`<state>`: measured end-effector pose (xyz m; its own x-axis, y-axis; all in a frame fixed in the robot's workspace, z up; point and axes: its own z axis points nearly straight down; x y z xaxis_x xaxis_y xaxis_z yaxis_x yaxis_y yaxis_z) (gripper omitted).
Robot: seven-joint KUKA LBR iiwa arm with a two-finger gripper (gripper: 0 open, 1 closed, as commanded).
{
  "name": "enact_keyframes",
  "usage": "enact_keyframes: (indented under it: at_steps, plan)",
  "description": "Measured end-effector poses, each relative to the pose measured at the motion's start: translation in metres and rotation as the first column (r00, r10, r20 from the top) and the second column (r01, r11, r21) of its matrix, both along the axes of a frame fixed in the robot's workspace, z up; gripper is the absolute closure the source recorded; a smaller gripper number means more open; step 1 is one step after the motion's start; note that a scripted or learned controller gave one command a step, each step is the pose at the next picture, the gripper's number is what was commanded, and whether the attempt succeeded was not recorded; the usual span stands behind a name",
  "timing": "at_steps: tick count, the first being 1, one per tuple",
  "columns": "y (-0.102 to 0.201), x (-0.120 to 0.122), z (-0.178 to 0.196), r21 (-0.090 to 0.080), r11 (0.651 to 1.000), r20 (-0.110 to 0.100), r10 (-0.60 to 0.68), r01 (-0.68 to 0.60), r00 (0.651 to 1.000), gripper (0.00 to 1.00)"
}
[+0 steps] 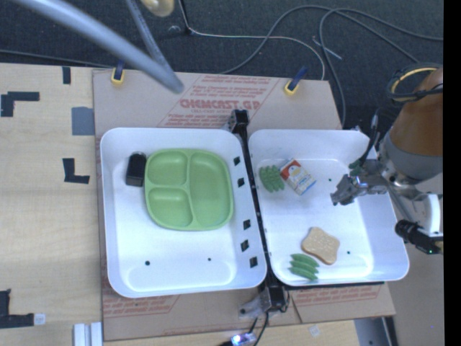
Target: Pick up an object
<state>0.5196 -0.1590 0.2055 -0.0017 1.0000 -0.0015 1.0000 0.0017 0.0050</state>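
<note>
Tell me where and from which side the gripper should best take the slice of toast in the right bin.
The toast slice lies flat on the floor of the right bin, so a grasp from straight above, fingers across its narrower width at the middle, seems best. The green pea pod lies close beside its lower-left edge, so closing across the other sides looks safer. The gripper hangs up and right of it.

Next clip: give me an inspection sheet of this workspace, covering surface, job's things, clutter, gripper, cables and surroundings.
Surface: left bin and right bin side by side on a cardboard sheet.
Job's things: right bin holds a small carton, bread slice, two green pods. Left bin holds a green divided plate and a black block.
Clutter: nothing seen.
Gripper: gripper over the right bin, nothing visibly held.
Cables: cables behind the bins.
Surroundings: wooden bench with black tape marks.
</note>
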Motion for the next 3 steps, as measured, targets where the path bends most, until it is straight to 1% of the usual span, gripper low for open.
enact_keyframes:
  at_steps: [1,2,3]
  plan:
    - [0.0,0.001,0.017,0.001,1.0,-0.004,0.0,0.0,1.0,1.0]
    - [0.055,0.03,0.022,0.004,1.0,-0.005,0.006,-0.006,1.0,1.0]
    - [0.109,0.053,0.011,0.003,1.0,-0.007,0.005,-0.005,1.0,1.0]
